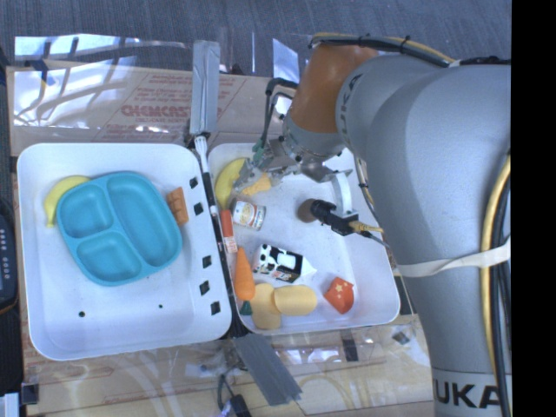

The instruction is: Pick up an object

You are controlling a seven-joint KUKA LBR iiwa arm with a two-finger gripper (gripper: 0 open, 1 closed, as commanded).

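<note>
In the right bin (373, 307), nearest the camera, lie yellow blocks (285, 302), a carrot (243, 274) pointing lengthwise along the divider, and a red piece (340, 294). Beyond them sit a can (248, 215) and a banana (229, 181). The hand (271, 163) hovers just beside the banana; its grip I cannot tell. The left bin (52, 320) holds a blue tray (117, 226).

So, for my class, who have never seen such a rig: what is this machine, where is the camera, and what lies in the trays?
The big grey and orange shape is a robot arm, reaching in from the right. One camera looks down at a slant on two white bins. The left bin has a blue plate and a banana. The right bin has a carrot, a can, a yellow block and more. The tool hangs over that bin's far end; I cannot tell if it holds anything.
</note>
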